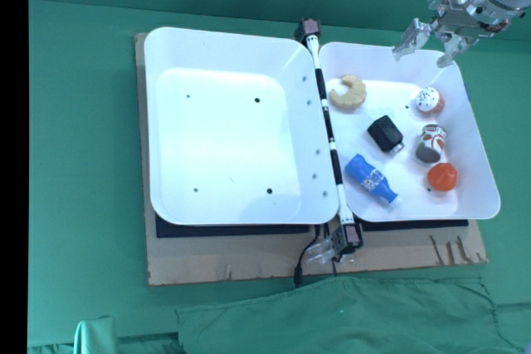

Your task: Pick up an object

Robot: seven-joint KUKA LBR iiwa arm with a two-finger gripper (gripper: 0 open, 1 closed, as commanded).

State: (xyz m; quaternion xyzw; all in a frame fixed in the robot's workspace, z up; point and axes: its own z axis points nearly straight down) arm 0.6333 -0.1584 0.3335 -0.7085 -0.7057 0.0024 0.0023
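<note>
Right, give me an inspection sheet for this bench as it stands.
Surface: two white bins side by side on a cardboard sheet, green cloth under it; left bin, right bin.
Job's things: all in the right bin: croissant, black box, blue bottle, cupcake, can, orange piece. None held.
Clutter: small dark specks on the left bin's floor.
Grippers: gripper open, above the right bin's far rim, nothing between the fingers.
Cables: a black lead at the near end of the divider bar.
Surroundings: folded green cloth at the near edge.
</note>
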